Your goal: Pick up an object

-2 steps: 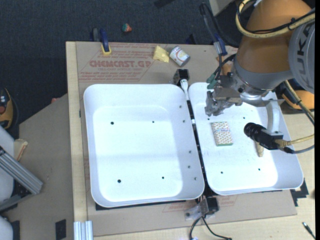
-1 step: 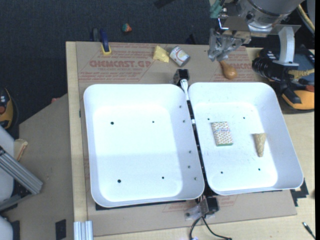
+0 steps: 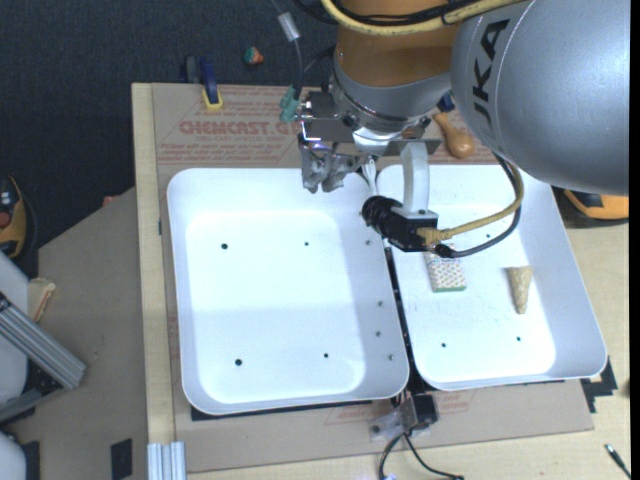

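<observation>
Two white bins [image 3: 190,298] sit on a bench.
The pincer [image 3: 325,173] hangs above them; a sponge [image 3: 446,273] lies to its right. I cannot tell its grip.

You've got two candidate objects, both lying flat on the floor of the right bin [image 3: 560,363]. First is a small rectangular sponge-like block [image 3: 446,274], pale with a speckled top and a greenish edge, sitting near the bin's left wall in its upper half. Second is a small tan wedge-shaped piece [image 3: 519,288], long axis running roughly top to bottom, to the right of the block and clear of it, not touching.
</observation>
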Motion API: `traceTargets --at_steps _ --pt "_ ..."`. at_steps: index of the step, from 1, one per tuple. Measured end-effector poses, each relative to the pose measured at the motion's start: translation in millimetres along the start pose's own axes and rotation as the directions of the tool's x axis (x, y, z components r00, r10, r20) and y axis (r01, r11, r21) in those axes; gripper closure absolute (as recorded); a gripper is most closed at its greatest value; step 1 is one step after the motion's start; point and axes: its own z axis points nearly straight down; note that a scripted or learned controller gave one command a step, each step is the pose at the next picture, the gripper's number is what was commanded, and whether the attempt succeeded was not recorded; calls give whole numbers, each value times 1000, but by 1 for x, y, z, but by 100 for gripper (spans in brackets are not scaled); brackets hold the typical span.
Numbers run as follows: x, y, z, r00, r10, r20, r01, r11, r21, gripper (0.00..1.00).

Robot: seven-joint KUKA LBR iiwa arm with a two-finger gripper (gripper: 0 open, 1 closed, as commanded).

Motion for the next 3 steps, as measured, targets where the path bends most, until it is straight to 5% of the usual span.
traceTargets --at_steps 1,2,3 --pt "-90 0 -40 1000 22 4 -22 1000 -18 100" --pt "-61 -21 88 1000 12 4 -12 1000 4 100" --pt "50 16 81 1000 2 -3 -2 1000 -14 100"
